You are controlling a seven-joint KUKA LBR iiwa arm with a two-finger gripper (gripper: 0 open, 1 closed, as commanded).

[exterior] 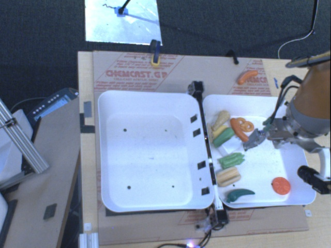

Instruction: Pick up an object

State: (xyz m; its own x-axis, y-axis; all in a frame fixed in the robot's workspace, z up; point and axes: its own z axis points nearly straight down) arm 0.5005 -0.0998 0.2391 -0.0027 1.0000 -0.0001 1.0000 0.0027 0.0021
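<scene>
The arm is at the approach step: nothing sits between the fingers of the gripper (252, 140), which hangs over the right bin (297, 198), just right of the orange pretzel toy (241, 126). I cannot tell if its jaws are open or closed. The next move probably needs a descent onto that toy or the green pod (231, 159) below it. The bench (134, 68) is cardboard on dark carpet; the left bin (150, 149) is beside it.
</scene>
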